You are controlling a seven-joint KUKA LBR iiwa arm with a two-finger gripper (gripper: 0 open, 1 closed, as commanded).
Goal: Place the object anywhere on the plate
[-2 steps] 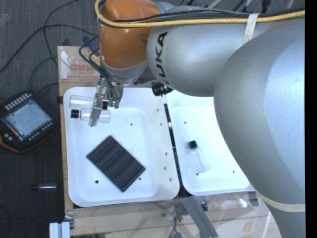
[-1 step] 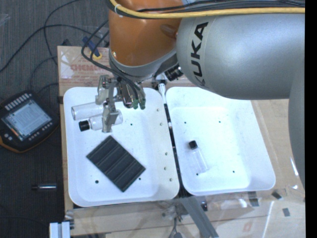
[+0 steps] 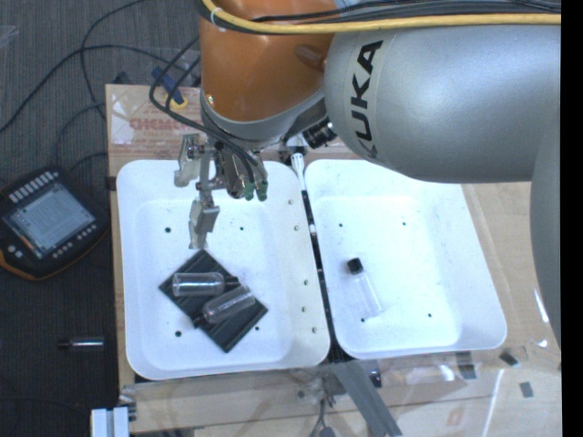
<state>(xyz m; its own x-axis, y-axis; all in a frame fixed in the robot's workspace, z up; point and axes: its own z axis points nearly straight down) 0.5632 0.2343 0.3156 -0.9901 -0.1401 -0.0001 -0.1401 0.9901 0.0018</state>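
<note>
Tool (image 3: 202, 215) above left white bin (image 3: 146, 244), finger state unclear (nothing visibly held). Two clear vials (image 3: 214, 296) on flat black square plate (image 3: 232, 330); third clear black-capped vial (image 3: 363, 285) in right white bin (image 3: 437, 244).

Two vials (image 3: 211, 295) on black plate (image 3: 178, 285)

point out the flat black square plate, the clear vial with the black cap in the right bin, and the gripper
flat black square plate (image 3: 239, 330): camera view, on its bare lower corner, left bin
clear vial with the black cap (image 3: 365, 294): camera view, on the glass body
gripper (image 3: 202, 217): camera view, at the fingertips above the plate
</note>
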